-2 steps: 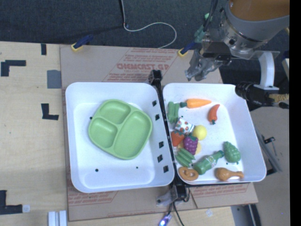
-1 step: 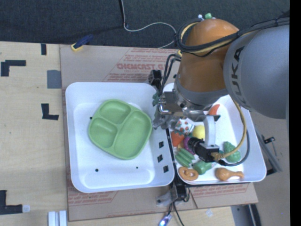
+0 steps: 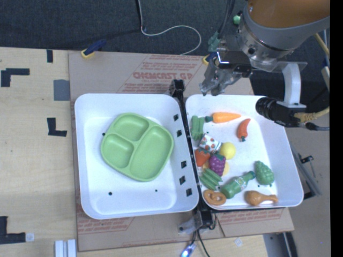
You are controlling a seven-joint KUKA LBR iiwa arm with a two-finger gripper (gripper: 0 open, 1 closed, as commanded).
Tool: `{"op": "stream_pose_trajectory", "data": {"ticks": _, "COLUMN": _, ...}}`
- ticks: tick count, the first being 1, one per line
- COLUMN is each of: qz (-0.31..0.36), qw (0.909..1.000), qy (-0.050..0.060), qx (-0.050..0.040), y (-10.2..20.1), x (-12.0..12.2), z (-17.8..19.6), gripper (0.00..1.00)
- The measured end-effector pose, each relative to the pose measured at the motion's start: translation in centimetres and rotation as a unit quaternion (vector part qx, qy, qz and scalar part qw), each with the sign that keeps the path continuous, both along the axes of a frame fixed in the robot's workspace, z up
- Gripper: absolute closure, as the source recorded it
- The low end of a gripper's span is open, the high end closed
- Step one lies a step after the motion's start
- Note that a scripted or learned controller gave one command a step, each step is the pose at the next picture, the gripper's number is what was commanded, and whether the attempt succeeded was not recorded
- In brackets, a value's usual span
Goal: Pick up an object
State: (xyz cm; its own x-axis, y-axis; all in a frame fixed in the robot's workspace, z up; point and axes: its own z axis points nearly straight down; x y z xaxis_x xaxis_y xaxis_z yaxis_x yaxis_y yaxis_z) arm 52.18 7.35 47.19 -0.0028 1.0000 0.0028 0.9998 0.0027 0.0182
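Now I see from my station the tabletop (image 3: 32, 143), light wood with a cardboard sheet under the 2 bins. The arm (image 3: 284, 9) comes in from the right at the top, grey with its orange band, and it hangs above the far edge of the right bin.

The left bin (image 3: 91, 197) holds 1 thing, a green divided plate (image 3: 138, 146) with 3 compartments, lying a little tilted near the middle.

The right bin (image 3: 278, 159) holds the small toy foods, which are the things to pick. Most of them lie along its left wall and front side: a carrot (image 3: 226, 116) near the back, a red pepper (image 3: 244, 128) just beside it, a green pickle (image 3: 198, 126) by the left wall, a lemon (image 3: 228, 151) and purple grapes (image 3: 217, 162) in the middle, a green bottle (image 3: 236, 184) lying on its side, a dark green vegetable (image 3: 263, 172) next to it, and a chicken leg (image 3: 261, 198) and a brown pretzel-like piece (image 3: 215, 198) at the front edge.

The end effector (image 3: 217, 82) is above the back left corner of the right bin, apart from all the toys. Nothing is visible between its fingers. Whether they stand wide or narrow, I cannot tell.
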Motion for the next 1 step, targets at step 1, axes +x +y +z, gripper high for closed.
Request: {"op": "stream_pose_trajectory", "data": {"ticks": 1, "qz": 0.0, "qw": 0.9998, "qy": 0.019, "qx": -0.0034, "y": 1.65, "x": 0.01, "z": -18.04, "gripper": 1.0}}
